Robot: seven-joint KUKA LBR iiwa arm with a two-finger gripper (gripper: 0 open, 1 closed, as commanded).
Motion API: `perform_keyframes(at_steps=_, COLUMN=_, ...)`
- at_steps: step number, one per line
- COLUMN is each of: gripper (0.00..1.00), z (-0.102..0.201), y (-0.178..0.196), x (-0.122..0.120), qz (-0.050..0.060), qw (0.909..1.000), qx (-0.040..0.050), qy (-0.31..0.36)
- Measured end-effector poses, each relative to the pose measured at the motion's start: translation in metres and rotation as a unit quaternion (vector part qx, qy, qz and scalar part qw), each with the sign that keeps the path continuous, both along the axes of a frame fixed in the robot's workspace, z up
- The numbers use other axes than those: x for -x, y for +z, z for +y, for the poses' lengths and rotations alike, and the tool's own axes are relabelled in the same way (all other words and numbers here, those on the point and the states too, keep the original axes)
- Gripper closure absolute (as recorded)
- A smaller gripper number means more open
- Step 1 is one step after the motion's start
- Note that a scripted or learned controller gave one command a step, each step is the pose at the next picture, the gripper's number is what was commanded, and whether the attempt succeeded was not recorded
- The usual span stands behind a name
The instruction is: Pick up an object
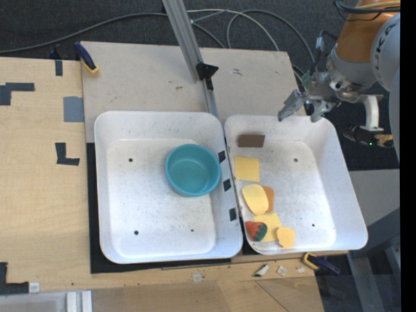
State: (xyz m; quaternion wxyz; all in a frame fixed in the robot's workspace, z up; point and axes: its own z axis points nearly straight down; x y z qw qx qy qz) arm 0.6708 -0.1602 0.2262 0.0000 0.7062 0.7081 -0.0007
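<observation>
We see two shallow white bins side by side on the bench: the left bin (117,174) holds a teal bowl (192,169) near its middle, and the right bin (325,174) holds a cluster of small items along its left side. From far to near these are a brown block (251,140) near the far wall, a flat yellow square (246,169), a rounded yellow and orange piece (257,198), a red and green piece (257,230) and a small yellow round piece (285,237) near the front wall. The arm (367,38) reaches in from the right, and its gripper (304,106) hangs over the far right corner of the right bin, just above its rim. Everything we might pick lies to the left of the gripper and nearer to the camera; the brown block is the closest candidate, with its long axis running left to right, parallel to the far wall. The others sit further down the bin's left side, well apart from the gripper. We see two dark prongs standing somewhat apart with nothing between them, touching no object, so we judge the gripper to be parted and empty.
</observation>
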Motion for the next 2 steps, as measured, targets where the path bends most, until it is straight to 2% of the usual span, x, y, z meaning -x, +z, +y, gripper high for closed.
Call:
perform_keyframes(at_steps=1, gripper=0.00, z=0.000, y=0.000, x=0.000, qz=0.000, qw=1.0000, qx=0.0002, qy=0.000)
perform_keyframes(at_steps=2, gripper=0.00, z=-0.001, y=-0.045, x=-0.003, qz=0.002, qw=1.0000, qx=-0.0001, qy=0.000)
